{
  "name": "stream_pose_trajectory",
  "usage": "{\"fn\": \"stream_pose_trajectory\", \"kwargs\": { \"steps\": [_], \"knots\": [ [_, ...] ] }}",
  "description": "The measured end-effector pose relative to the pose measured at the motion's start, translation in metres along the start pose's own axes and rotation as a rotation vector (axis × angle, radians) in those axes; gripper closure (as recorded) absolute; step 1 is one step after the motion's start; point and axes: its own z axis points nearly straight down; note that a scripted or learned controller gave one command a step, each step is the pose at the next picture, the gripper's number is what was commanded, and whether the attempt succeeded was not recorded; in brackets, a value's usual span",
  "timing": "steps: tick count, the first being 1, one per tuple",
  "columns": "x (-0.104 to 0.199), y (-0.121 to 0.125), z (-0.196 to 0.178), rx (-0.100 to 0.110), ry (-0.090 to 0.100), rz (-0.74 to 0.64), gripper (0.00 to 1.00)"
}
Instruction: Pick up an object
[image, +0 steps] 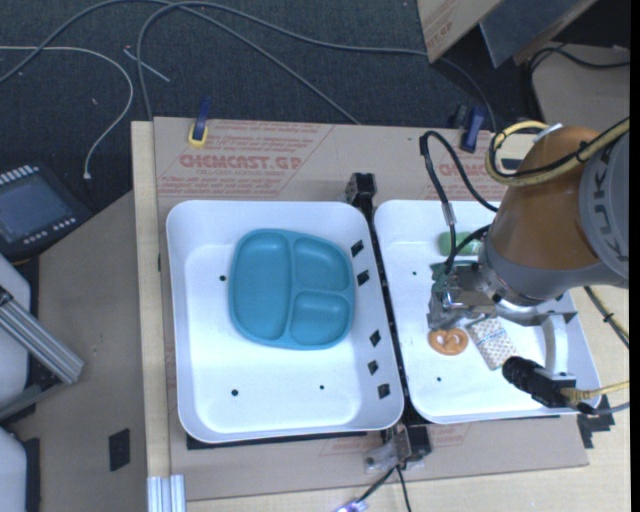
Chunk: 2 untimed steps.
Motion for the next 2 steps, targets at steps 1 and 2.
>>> {"fn": "stream_pose_trajectory", "kwargs": {
  "steps": [1,2],
  "knots": [
    [0.055,-0.004,-0.011,-0.004,-0.001,-0.002,1.0],
    [0.118,-0.005,-0.017,-0.003,0.0,-0.002,1.0]
  ]
}}
